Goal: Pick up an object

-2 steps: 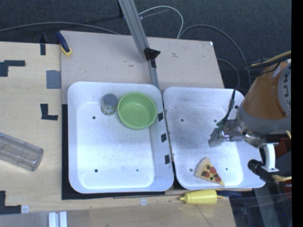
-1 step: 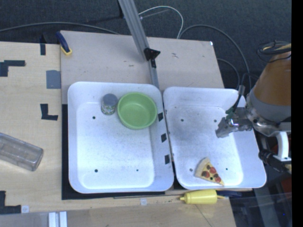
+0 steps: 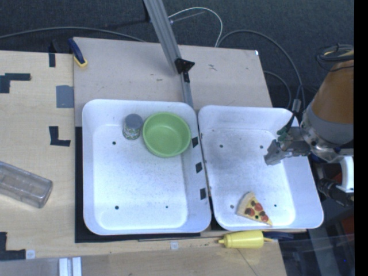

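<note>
I see a tan bench [image 3: 230,73] with dark carpet [image 3: 276,10] behind it at 12 o'clock. A pale wood board [image 3: 34,137] lies at 9 o'clock, with grey and black tape bits on it. Two white bins sit side by side on the bench. The left bin [image 3: 138,211] and the right bin [image 3: 299,211] touch along the middle. A grey pole [image 3: 161,25] slants down from 12 o'clock and ends at the top of the gap between the bins. Thin cables [image 3: 230,36] loop on the carpet near 1 o'clock. A small blue and yellow tool [image 3: 77,52] lies at 11 o'clock. A clear plastic cup [image 3: 22,185] lies on its side at 8 o'clock.

In the left bin, a green bowl [image 3: 167,134] stands upright near the top edge. A small grey can [image 3: 133,126] stands just beside it at the bowl's 9 o'clock, and they look like they touch.

In the right bin, a toy pizza slice [image 3: 253,207] lies flat near the bottom edge at 5 o'clock. It is tan with red spots, and its point faces up toward 12 o'clock. A yellow bottle [image 3: 244,240] lies on its side outside the bin, just below it.

The arm [image 3: 336,105] comes in at 3 o'clock. My gripper [image 3: 275,155] is over the right bin's right side, well apart from the slice. I cannot tell if it is spread or pressed together.
</note>
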Tool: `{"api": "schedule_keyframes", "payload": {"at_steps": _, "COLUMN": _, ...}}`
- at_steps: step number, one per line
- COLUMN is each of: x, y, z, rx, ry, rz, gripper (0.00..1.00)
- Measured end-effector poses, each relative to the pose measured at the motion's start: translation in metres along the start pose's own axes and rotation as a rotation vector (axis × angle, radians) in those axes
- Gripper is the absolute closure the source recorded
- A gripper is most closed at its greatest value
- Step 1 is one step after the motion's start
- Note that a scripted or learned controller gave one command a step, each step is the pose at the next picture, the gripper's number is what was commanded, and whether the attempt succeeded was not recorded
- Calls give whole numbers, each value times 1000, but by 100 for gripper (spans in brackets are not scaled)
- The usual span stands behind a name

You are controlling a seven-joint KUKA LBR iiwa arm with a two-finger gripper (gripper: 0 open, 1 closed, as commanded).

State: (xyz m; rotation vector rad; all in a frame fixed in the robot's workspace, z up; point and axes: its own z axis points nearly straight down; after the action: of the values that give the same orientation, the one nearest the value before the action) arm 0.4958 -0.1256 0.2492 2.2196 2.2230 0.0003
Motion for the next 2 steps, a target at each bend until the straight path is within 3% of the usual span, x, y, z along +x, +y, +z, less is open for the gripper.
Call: {"api": "schedule_keyframes", "payload": {"at_steps": 2, "x": 78, "y": 56, "z": 20, "rx": 2, "ry": 0, "rz": -4, "gripper": 100}}
